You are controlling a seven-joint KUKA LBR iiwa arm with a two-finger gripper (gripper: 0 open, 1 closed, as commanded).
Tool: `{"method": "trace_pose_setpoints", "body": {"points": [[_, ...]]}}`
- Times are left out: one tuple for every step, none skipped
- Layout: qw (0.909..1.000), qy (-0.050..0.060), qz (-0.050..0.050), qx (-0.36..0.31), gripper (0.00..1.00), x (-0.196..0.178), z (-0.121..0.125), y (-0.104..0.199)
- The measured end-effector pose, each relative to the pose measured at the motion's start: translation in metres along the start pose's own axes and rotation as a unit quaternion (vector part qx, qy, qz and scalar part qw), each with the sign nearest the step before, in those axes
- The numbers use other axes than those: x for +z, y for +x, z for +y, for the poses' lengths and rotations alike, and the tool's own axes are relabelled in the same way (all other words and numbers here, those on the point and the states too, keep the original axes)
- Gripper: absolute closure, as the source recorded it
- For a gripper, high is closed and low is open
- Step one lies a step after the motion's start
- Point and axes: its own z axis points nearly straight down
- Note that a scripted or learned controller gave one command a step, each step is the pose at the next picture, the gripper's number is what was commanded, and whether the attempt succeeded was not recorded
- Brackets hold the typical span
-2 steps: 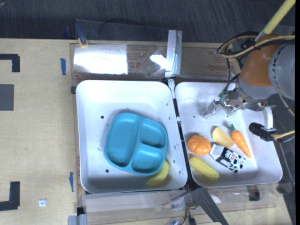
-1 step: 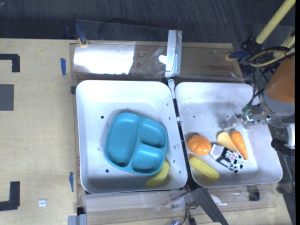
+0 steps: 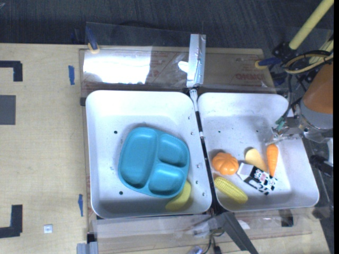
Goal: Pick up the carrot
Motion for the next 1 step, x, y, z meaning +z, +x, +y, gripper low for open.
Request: {"method": "trace_pose_setpoints", "body": {"points": [[0.9971, 0.004, -0.003, 0.077, 1.0, 0.0127, -0.0016, 0.0481]]}}
